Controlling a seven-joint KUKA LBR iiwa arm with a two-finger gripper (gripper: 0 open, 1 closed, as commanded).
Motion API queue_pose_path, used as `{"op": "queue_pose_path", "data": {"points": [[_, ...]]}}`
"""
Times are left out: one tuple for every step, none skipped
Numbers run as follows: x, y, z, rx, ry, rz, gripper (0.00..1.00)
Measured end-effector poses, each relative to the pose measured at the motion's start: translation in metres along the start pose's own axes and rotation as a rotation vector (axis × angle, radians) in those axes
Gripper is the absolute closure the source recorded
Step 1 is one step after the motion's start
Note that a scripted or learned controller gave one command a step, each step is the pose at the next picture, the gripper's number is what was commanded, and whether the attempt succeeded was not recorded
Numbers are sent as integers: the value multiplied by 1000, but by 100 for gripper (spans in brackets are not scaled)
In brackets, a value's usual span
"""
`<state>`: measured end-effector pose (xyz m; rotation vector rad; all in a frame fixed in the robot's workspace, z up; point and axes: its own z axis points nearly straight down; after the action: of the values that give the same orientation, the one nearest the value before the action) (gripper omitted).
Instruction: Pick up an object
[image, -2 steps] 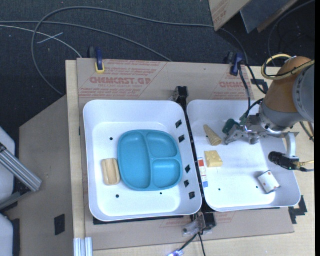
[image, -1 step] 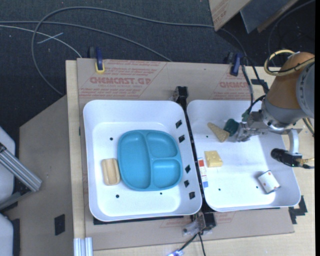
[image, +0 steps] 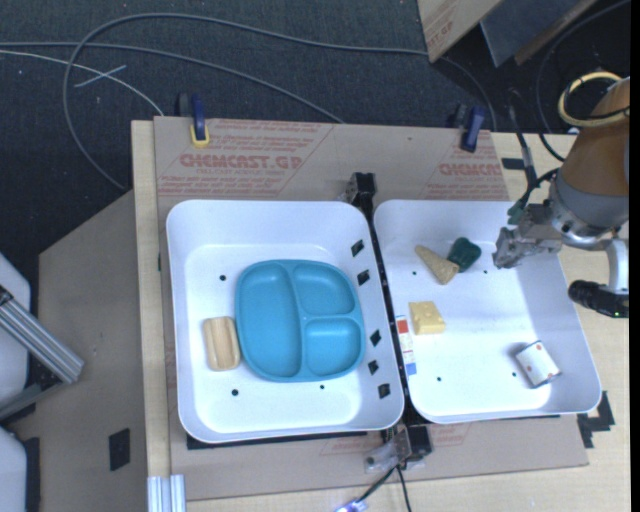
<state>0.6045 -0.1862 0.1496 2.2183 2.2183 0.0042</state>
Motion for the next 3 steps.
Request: {"op": "queue_pose_path", "data": {"points": [[10,-2,-56,-2,0,-3,100],[10,-1,-95,1,1,-1,100],[67,-12,-98,7,3,-5,100]]}}
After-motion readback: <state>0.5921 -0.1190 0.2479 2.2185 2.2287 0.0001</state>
